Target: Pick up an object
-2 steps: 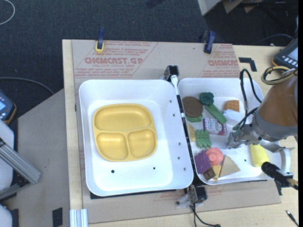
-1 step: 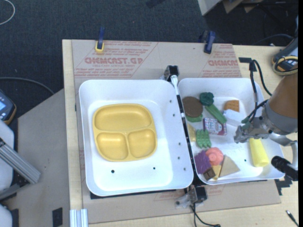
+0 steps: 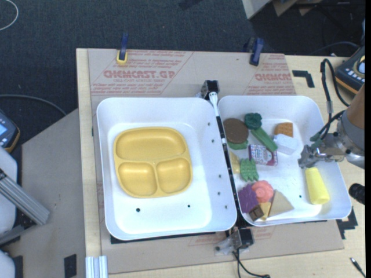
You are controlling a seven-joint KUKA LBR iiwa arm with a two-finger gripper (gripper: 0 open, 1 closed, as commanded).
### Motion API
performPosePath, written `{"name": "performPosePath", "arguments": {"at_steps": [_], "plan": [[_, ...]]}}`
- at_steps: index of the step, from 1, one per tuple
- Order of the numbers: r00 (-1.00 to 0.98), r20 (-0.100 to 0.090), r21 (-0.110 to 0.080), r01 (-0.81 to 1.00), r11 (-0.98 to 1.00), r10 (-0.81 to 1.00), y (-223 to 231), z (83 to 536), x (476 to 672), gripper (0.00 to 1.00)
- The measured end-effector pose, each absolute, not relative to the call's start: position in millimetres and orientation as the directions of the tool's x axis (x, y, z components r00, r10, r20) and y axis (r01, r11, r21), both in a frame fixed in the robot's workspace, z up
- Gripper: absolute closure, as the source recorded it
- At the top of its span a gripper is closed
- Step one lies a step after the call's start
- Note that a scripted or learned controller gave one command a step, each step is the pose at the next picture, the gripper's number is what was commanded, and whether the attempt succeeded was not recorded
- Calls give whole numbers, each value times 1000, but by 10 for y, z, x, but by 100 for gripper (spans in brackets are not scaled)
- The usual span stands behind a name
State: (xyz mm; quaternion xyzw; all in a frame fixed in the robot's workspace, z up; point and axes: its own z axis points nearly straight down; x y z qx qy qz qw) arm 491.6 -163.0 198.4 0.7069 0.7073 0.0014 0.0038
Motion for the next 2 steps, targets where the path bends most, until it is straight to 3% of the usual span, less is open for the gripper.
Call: {"name": "performPosePath", "arguments": {"at_steps": [1, 2], "plan": [[-2, -3, 6, 1000, 2, 1000, -1633, 2268, 4930, 100], [-6, 3, -1, 1000, 6, 1000, -1070, 2177, 5046, 100]]}}
